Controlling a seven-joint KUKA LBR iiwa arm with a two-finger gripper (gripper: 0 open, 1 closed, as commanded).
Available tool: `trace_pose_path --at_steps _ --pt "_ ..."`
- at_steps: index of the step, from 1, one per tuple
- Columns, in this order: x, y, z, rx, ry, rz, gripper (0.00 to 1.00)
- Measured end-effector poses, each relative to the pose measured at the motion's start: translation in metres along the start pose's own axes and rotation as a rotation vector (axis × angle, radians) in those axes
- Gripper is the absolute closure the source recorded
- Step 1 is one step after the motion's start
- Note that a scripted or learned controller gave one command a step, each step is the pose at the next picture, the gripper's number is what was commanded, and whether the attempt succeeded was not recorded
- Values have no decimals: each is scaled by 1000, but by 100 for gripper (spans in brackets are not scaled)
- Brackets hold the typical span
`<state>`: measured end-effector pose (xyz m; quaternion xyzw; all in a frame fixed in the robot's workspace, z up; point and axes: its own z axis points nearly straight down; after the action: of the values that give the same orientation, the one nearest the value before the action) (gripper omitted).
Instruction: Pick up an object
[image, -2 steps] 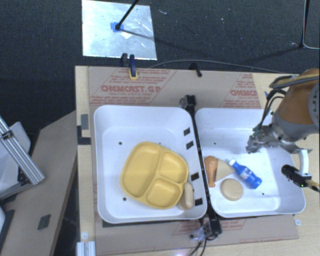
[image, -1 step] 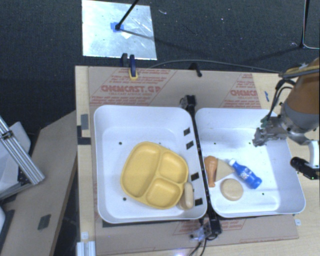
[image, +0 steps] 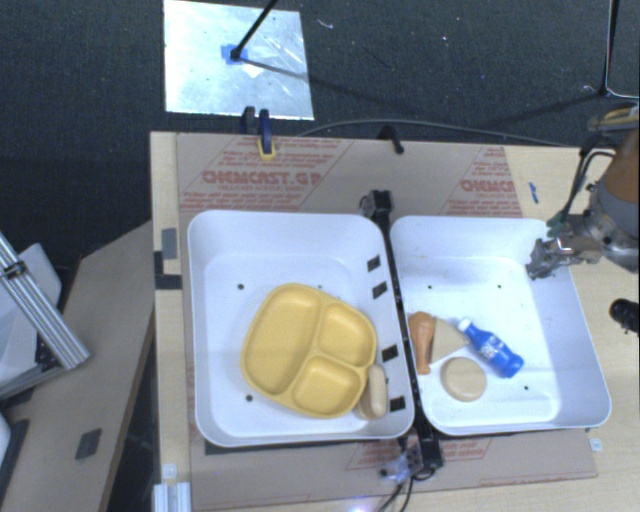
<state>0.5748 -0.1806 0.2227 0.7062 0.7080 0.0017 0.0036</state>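
The arm's two-finger gripper (image: 545, 255) sits at the far right rim of the right-hand shallow white bin (image: 520, 235), at about three o'clock from the picture's centre. Whether anything is pinched or how it is set I cannot tell at this size, and nothing shows between its tips.

The candidates for picking lie in a small cluster toward six o'clock within that same bin: a blue plastic bottle with a white cap (image: 492, 349), a round tan disc-shaped piece (image: 464, 379) touching the bottle's lower side, and an orange carrot-shaped piece (image: 423, 340) just beside the dividing wall, with a pale wedge between it and the bottle. In the left-hand shallow white bin (image: 230, 240) a yellow plastic divided plate (image: 305, 350) lies at the centre, and a small beige oblong piece (image: 376, 391) rests against its five-o'clock edge.

By my judgement the task is at its approach step, with no grasp made. The next move calls for travel toward seven o'clock from the gripper, over the cluster, then a descent on one item; the blue bottle looks the best separated, though the disc touching it could be nudged
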Motion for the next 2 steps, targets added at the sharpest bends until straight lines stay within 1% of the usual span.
trace_pose_path --at_steps 1,2 --pt "-1 2 -45 0 0 -1 100" --pt "60 -11 -34 7 4 -6 100"
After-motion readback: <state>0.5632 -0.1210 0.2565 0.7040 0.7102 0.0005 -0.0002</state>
